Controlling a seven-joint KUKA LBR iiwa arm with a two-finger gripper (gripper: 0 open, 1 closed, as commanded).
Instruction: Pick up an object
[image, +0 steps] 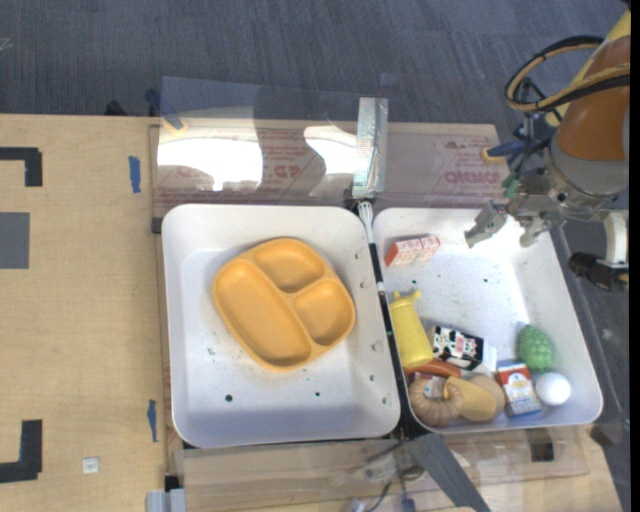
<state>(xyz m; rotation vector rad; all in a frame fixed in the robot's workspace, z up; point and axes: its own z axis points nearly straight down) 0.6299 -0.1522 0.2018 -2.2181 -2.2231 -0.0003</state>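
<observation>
Likely target: small red-and-white carton (412, 250), light, stiff, flat-sided; pinch across its short sides. Two-finger gripper (507, 224) hovers beside it, fingers spread, pinching nothing.

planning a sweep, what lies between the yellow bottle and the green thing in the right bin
In the camera view, a black-and-white printed pack lies between the yellow bottle and the green thing, nearer the bottle; then bare white floor.

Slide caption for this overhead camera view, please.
Gripper open above right bin of small items; orange divided plate in left bin.
</observation>
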